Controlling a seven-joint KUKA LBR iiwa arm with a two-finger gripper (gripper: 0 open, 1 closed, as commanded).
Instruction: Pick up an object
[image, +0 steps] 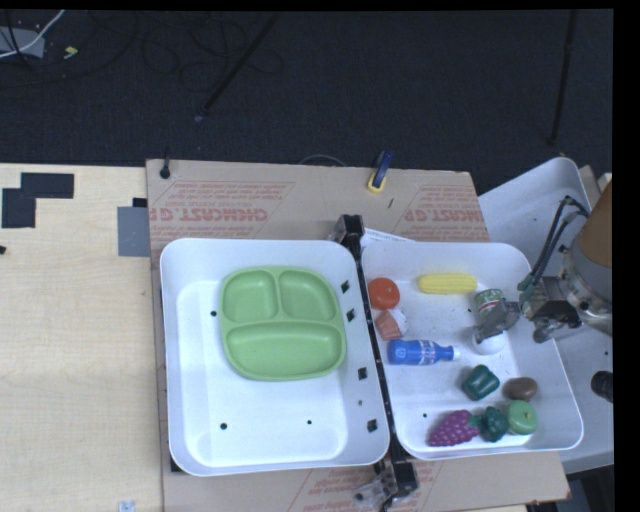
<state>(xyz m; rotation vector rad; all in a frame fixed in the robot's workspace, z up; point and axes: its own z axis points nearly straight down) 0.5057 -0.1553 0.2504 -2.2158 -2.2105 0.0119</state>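
Tool (490, 322), glossy blue bottle (420, 352), ridged corn (447, 284)

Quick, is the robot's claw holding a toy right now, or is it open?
Gripper: low over the right bin, near its right side; whether it is open or shut, or holding anything, cannot be told.

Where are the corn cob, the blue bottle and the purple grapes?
corn cob (447, 284), camera view, middle of the cob.
blue bottle (418, 352), camera view, middle of its body.
purple grapes (451, 429), camera view, centre of the bunch.
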